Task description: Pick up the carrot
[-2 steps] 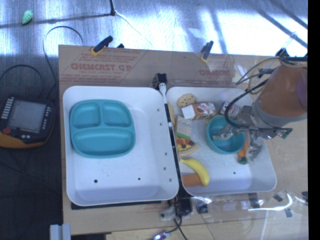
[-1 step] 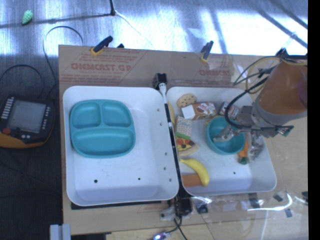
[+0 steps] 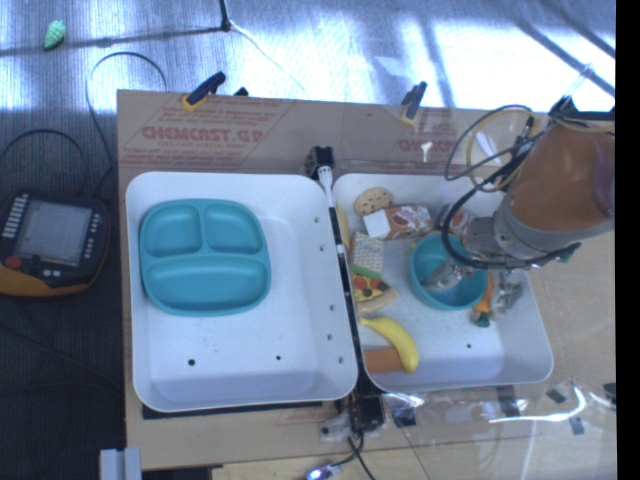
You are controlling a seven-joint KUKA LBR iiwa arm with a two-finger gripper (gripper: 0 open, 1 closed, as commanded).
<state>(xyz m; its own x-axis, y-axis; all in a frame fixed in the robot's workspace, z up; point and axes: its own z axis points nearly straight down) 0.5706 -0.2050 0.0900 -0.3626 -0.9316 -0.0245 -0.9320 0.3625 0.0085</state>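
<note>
Gripper (image 3: 497, 293) position: over the right bin (image 3: 520, 363), near that bin's right edge, just right of the teal bowl (image 3: 445, 280). The grey arm (image 3: 555, 193) with its orange band reaches in from the right, with black cables looped above the wrist. Finger state: cannot be determined, since the wrist and its shadow cover the fingertips.

Carrot (image 3: 484, 303) position: right bin, beside the bowl's right rim, directly at the gripper. A short orange length with a green end is visible. Whether it lies between the fingers cannot be told.

Other contents of the right bin:
- Banana (image 3: 397, 336), near the front left corner.
- An orange-brown cylinder (image 3: 380, 360), touching the banana on its front side.
- A pizza slice toy (image 3: 369, 288), along the left edge.
- A waffle-like piece (image 3: 367, 256), just behind the pizza slice.
- A cookie (image 3: 373, 201) and small packaged items (image 3: 397, 220), at the back left corner.

Left bin (image 3: 290, 348): holds a teal divided tray (image 3: 205, 255), set toward its left edge.

Both bins rest on a brown board (image 3: 220, 133).
</note>
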